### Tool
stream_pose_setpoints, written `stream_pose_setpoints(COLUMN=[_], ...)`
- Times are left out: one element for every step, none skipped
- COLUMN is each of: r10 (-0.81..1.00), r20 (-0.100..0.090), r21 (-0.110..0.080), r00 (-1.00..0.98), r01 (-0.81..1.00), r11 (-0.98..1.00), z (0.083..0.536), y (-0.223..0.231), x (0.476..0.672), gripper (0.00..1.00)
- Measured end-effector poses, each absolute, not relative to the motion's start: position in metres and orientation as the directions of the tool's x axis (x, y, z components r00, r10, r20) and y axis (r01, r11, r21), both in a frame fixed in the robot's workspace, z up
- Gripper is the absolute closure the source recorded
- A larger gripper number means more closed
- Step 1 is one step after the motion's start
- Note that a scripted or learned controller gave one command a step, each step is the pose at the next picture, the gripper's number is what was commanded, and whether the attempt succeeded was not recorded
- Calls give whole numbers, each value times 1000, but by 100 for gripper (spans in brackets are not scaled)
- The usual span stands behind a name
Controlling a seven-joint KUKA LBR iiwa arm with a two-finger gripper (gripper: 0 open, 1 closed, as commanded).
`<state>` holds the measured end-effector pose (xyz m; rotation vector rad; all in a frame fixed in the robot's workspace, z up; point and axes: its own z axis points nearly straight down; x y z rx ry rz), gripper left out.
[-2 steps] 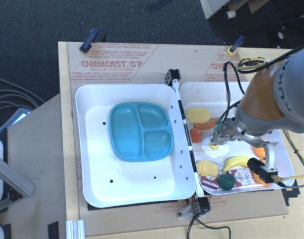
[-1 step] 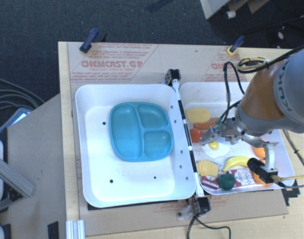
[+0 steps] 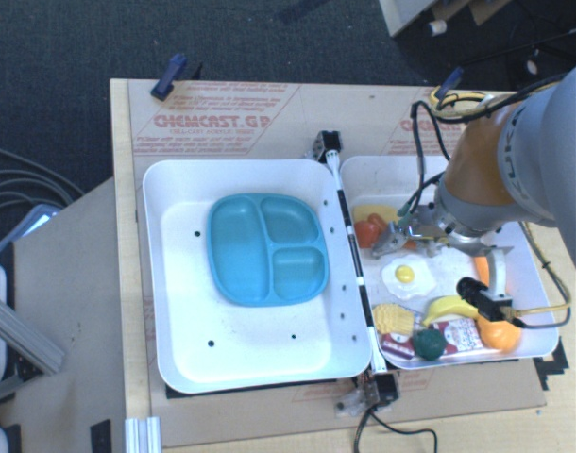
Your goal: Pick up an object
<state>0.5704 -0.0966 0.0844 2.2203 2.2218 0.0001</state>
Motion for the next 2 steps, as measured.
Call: stream_pose_setpoints(r10=[1000,1000], r20=[0,-2], r21=[0,1], r00=[-1,-2], r01=[1000,1000], r11=[1,2], z=[85,95], y=[-96,-96], x=[610,610], gripper=[0,100])
